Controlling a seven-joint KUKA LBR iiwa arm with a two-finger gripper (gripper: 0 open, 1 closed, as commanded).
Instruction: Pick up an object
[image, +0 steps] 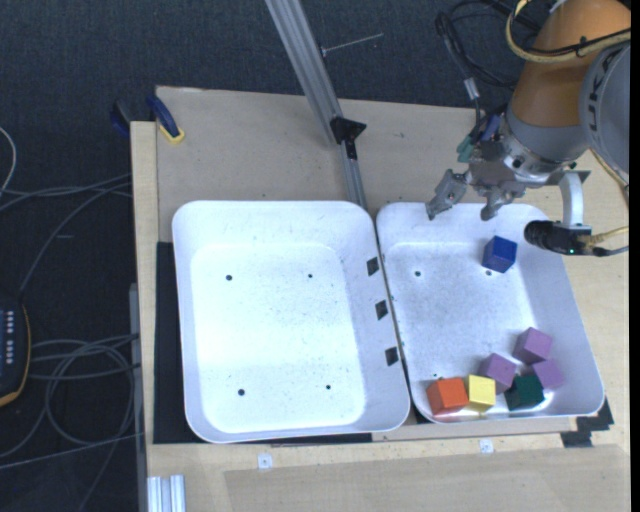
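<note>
Tool is open and empty, fingers spread, hanging over the far rim of the right bin, with the blue cube lying alone just inside that far end, nearer the right wall. Main risk: descending from here, one finger lands on the rim or nudges the cube instead of straddling it, so the fingers close on air. The cluster in the near right corner, orange block through purple block, is packed tight, so a grab there likely jams.
</note>
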